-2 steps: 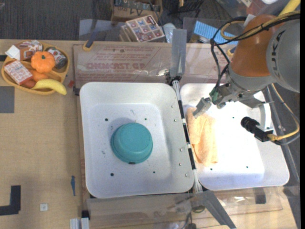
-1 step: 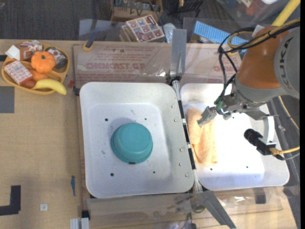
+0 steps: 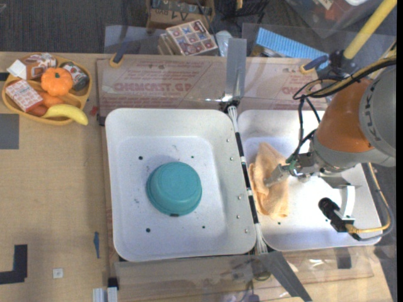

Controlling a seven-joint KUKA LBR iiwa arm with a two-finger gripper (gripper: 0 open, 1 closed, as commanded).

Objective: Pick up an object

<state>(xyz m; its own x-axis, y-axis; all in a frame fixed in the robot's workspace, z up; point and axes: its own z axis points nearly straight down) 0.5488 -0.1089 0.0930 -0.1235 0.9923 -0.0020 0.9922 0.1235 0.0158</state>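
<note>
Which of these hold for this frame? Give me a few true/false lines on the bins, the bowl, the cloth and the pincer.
1. A teal bowl lies upside down in the left bin. True.
2. The yellow cloth lies in the left bin beside the bowl. False: it lies in the right bin, near the divider between the two bins.
3. The pincer is over the cloth. True.
4. The arm reaches over the bowl. False: it is over the right bin, apart from the bowl.
5. A fruit basket with a banana sits outside the bins, at the upper left. True.
</note>
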